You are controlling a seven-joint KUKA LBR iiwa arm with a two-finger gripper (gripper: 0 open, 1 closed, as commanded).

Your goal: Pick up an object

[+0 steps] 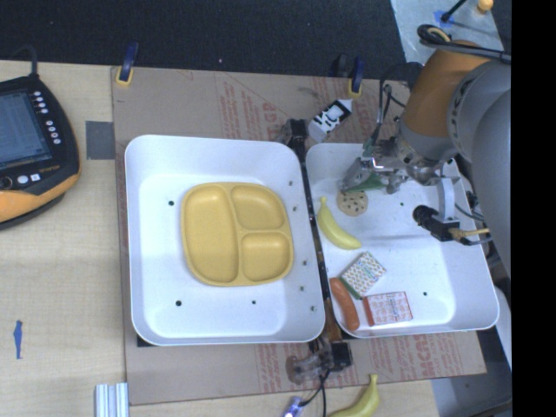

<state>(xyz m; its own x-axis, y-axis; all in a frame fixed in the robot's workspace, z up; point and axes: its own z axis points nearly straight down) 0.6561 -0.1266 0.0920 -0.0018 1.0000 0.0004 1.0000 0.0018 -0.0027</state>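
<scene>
the arm reached in from the right, and its gripper [363, 177] hung low over the far left corner of the right bin [434, 307]. from where i stood i couldn't tell whether it was spread or pressed together, and i saw nothing held in it. a round speckled cookie [352, 202] lay just beside it on the near side, with a banana [335, 227] next to that along the bin's left wall. nearer the front lay a patterned packet [363, 274], a red-and-white card [387, 307] and a sausage [345, 304], close together. the left bin [156, 302] held a yellow divided plate [236, 233]. a second banana [363, 399] lay on the bench in front of the bins
</scene>
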